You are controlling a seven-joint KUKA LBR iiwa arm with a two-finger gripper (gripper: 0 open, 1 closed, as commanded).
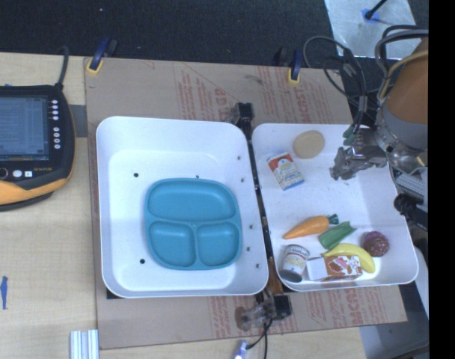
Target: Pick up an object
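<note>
gripper (pixel 346 164): over right bin (pixel 407 275), upper right part, nothing between its fingers; open or closed cannot be told
nearest objects: round cookie (pixel 309 143) and small carton (pixel 285 170), just left of it

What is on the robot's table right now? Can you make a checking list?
Surface: two white bins, left bin and right bin, on brown board.
Job's things: right bin has a carrot, banana, can, small carton, round biscuit, dark red ball.
Clutter: blue divided plate in left bin.
Grippers: end effector over right bin's upper part, touching nothing.
Cables: black loops behind arm.
Surroundings: control pendant at left.
</note>
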